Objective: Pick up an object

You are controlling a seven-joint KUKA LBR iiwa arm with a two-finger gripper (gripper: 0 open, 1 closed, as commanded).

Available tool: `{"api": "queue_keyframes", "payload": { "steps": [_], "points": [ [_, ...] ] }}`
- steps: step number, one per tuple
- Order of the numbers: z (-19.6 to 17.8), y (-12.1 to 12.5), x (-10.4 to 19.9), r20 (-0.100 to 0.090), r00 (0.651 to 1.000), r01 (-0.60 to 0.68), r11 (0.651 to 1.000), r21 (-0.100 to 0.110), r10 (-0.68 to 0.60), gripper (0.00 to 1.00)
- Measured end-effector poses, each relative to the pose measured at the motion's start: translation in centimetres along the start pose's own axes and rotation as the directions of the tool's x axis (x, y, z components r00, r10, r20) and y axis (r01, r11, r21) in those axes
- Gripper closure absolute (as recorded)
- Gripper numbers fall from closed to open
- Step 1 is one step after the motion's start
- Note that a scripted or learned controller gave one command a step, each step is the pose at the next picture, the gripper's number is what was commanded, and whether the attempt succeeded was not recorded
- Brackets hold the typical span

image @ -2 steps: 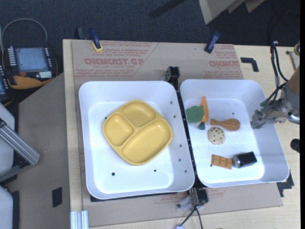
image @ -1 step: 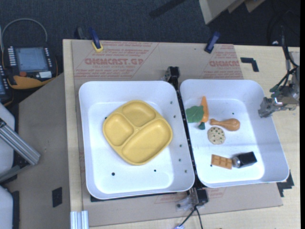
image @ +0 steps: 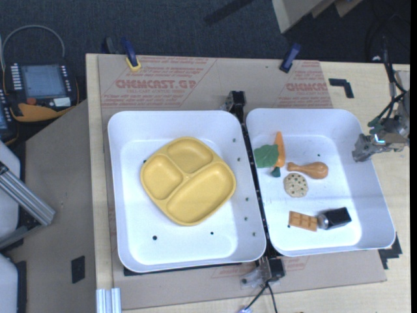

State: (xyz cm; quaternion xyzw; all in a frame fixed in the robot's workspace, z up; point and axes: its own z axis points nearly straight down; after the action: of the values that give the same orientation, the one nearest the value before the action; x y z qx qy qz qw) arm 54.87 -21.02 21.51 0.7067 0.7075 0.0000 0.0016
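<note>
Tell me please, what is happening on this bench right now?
A robot arm is set to pick up an object, but nothing is picked yet. Its gripper sits at the right edge of the right bin, holding nothing visible. In that bin lie a carrot, a green toy, a drumstick, a cookie, a waffle and a black object. The left bin holds a yellow plate.

1. A handheld control pendant [image: 40, 87] is seen left of the bench.
2. The bench is covered by printed cardboard [image: 166, 80].
3. Blue clamps [image: 130, 54] are fixed at its far edge.
</note>
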Motion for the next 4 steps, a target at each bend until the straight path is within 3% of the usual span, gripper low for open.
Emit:
{"api": "queue_keyframes", "payload": {
  "steps": [3, 4],
  "points": [
    [1.4, 4.3, 14.6, -0.002, 1.000, 0.003, 1.000, 0.000, -0.003, 1.00],
    [-0.4, 5.7, 19.6, -0.003, 1.000, 0.005, 1.000, -0.002, -0.005, 1.00]
  ]
}}
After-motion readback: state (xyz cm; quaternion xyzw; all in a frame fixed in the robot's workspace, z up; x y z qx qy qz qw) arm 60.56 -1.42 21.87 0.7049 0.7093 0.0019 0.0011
